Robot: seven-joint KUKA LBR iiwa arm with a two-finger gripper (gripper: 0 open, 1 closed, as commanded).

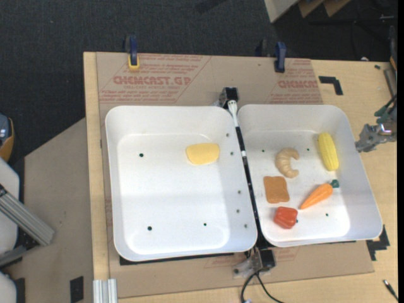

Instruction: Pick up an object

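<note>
Desk (189,74): brown board, two blue clamps (132,48) at the far edge, two shallow white bins set side by side and touching along the middle.

Left bin (126,169): one pale yellow rounded piece (202,154) is held, lying toward the far right part of the bin floor.

Right bin (353,188): five items are held. A yellow corn cob (327,151) lies at the far right; a beige croissant (288,161) is placed left of it; a tan flat slice (276,189) lies near of the croissant; an orange carrot (316,196) lies slanted to the right of the slice; a red pepper (285,217) lies nearest, just beside the slice.

Pincer (369,137): seen at the right edge, outside the right bin's rim; how far it is parted cannot be told; nothing is seen in it
</note>
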